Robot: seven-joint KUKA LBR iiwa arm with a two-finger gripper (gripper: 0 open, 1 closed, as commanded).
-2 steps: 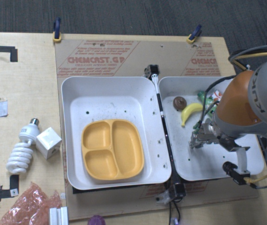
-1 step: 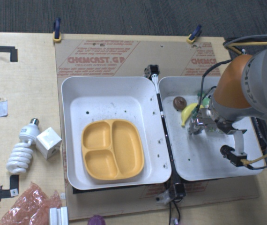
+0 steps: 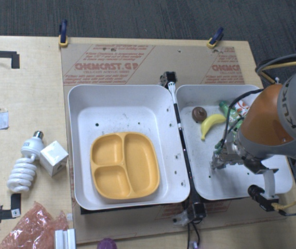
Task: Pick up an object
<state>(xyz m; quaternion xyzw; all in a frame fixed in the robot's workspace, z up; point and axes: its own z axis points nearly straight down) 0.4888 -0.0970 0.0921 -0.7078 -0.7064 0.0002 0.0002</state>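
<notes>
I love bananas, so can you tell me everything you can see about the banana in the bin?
The banana is small, yellow and curved, smooth-looking like plastic or real peel. It lies flat on the floor of the right bin, near the back, one end pointing toward the bin's front. A brown round thing sits close beside its upper end, and green items lie at its right. The gripper is lower down, apart from it.

1. Arm: one grey arm (image 3: 293, 113) enters from the right, its orange band (image 3: 265, 115) above the wrist, reaching leftward and down.
2. Wrist: angled steeply downward, with cables running along it.
3. Gripper (image 3: 219, 162): low, pointing down; its state cannot be determined from here.
</notes>
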